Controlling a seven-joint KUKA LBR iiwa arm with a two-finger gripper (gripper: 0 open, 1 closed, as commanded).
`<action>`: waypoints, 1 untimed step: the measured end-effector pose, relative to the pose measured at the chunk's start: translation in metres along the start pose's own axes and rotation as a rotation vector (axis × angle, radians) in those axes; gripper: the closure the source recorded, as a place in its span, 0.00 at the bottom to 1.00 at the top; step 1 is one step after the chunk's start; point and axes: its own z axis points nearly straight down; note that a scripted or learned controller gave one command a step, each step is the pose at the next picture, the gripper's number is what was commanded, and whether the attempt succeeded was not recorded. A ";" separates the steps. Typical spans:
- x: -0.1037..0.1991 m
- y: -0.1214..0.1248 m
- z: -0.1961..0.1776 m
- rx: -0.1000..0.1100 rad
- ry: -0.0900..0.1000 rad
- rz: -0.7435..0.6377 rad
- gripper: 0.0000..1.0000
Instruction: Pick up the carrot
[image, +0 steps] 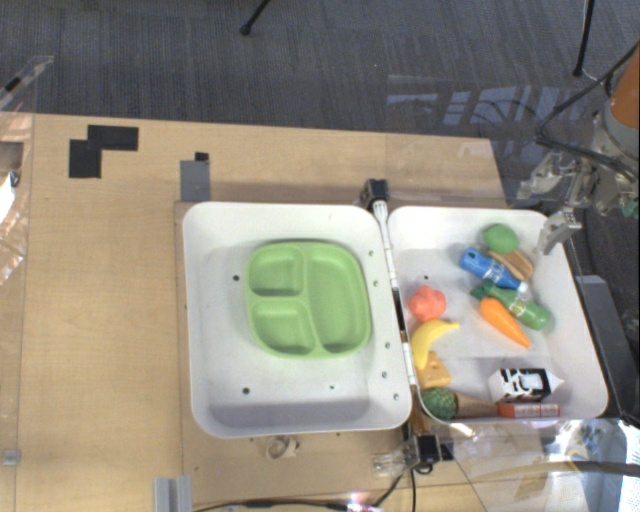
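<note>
The smooth orange tapered plastic carrot (504, 321) lies in the right shallow white plastic bin (590, 345), its thick end toward the bin's centre and its point toward the near right. It touches a glossy dark green cylindrical vegetable (522, 311) just behind it. A blue plastic bottle (487, 268) lies nearby. The metal two-finger gripper (557, 229) hangs over the bin's far right corner, gripping nothing; its opening cannot be determined. The left bin (215, 400) contains a matte lime-green compartment tray (305, 299).
</note>
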 end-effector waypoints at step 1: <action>0.046 0.011 0.143 0.004 -0.026 0.099 0.00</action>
